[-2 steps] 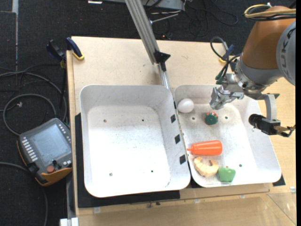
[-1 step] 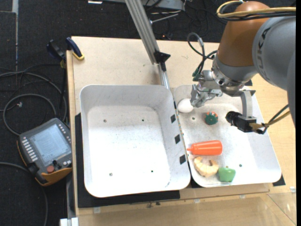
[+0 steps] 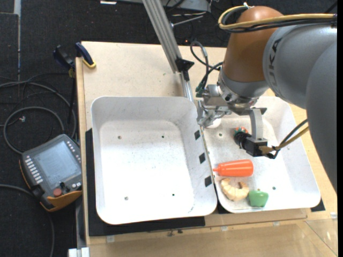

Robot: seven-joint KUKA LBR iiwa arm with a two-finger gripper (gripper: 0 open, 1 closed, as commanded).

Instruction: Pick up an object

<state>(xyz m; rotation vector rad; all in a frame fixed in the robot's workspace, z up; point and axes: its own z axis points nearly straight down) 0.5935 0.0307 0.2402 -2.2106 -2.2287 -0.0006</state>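
Reaching over right bin (image 3: 300,159), hand (image 3: 210,118) seemingly low.

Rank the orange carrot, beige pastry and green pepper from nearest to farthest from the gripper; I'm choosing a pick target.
From the gripper, in the right bin:
1. orange carrot, mid-bin, nearest.
2. beige pastry, below the carrot.
3. green pepper, near the front rim, farthest.

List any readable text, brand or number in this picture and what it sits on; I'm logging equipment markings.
"KU": partial letters, seen sideways on the grey arm, cut off by its curve; probably the start of the maker's name.
Teach pendant screen and buttons: too small and blurred to read.
Black tags along the white bin edge: nothing legible.
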